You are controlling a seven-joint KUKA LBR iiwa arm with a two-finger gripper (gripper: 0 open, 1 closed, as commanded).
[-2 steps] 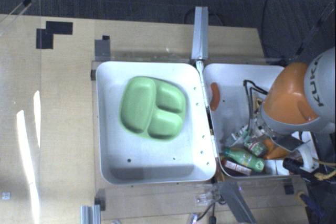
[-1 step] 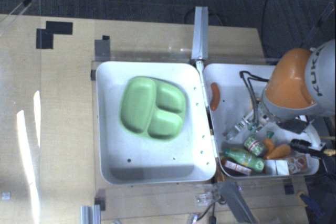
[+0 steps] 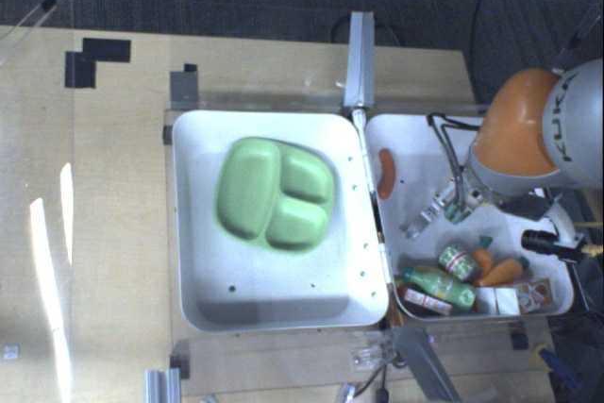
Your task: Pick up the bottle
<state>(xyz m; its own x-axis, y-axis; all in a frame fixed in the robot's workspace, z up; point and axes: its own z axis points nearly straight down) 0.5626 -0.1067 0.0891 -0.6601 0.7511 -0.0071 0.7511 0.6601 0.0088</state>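
Note:
A green bottle (image 3: 442,287) with a red and white label lies on its side in the front left corner of the right bin (image 3: 415,146). My gripper (image 3: 427,214) hangs over the middle of that bin, pointing down and to the left. It is behind the bottle and apart from it, with bare bin floor under it and nothing held in it. The arm's orange band (image 3: 517,123) rises behind it on the right.
A small can (image 3: 458,260), a carrot (image 3: 500,272) and a flat packet (image 3: 534,293) crowd the bottle's right side. A sausage (image 3: 385,173) lies by the right bin's left wall. A green divided plate (image 3: 276,193) sits in the left bin (image 3: 193,231).

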